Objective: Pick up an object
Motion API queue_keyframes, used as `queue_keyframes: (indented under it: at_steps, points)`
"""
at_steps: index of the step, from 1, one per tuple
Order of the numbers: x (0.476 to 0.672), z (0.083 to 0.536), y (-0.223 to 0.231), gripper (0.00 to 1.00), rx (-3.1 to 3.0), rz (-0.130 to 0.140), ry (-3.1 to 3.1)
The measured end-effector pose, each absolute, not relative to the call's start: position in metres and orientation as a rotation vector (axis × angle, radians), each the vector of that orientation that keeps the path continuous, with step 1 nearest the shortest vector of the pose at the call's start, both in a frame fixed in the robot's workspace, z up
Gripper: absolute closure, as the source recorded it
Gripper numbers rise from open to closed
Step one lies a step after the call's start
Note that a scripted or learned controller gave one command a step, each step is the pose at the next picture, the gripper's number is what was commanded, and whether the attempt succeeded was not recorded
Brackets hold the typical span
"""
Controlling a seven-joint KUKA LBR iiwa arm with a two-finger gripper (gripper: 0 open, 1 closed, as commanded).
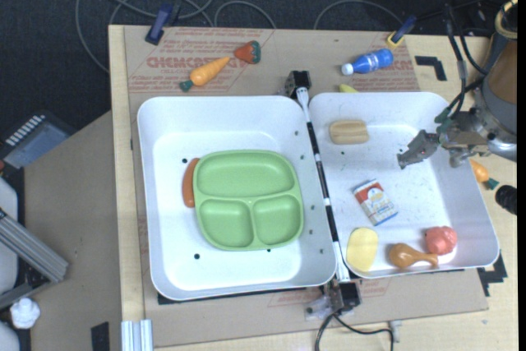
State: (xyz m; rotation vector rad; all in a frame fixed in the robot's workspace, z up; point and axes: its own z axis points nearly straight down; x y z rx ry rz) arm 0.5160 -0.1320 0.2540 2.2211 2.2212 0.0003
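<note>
My gripper [430,159] hovers over the right side of the right bin [468,201], open, with nothing between its spread fingers. Left of it lies a tan bread roll [348,131]. Below it, a small white, red and blue carton [376,202] lies flat in the bin's middle. Along the near wall sit a yellow lemon-like piece [362,249], an orange-brown gourd shape [410,256] and a pink-red lump [440,239]. None of these touches the gripper.
The left bin [164,136] holds a green divided plate [246,199] with an orange sausage [189,182] at its left edge. On the board behind the bins lie a carrot [219,66], a blue bottle [368,62] and a blue clip [160,24].
</note>
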Motion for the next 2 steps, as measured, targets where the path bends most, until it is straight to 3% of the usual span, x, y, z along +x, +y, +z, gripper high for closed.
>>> queue_keyframes:
  at_steps: [1, 2]
  points:
    - [0.533, 0.191, -0.103, 0.00, 2.222, -0.002, 2.224]
    - [0.535, 0.084, -0.098, 0.00, 2.222, 0.000, 2.222]
